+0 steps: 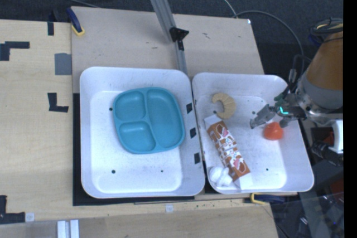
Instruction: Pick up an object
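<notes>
White left bin (95,136) holds a blue plate (149,120); right bin (293,167) holds croissant (224,104), wrapper (227,149), released claw (266,117).

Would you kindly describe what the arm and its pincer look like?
The arm is bulky and rounded, orange above a grey wrist section. The pincer is dark grey metal with slim fingers and a small teal-green light at its base. Black cables loop behind the arm.

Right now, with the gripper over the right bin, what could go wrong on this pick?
The gripper sits beside the small red object, not over it, so closing could miss or nudge it. That object lies close to the right bin's wall, leaving little finger room. The croissant and long snack packet lie nearby and could get bumped.
</notes>
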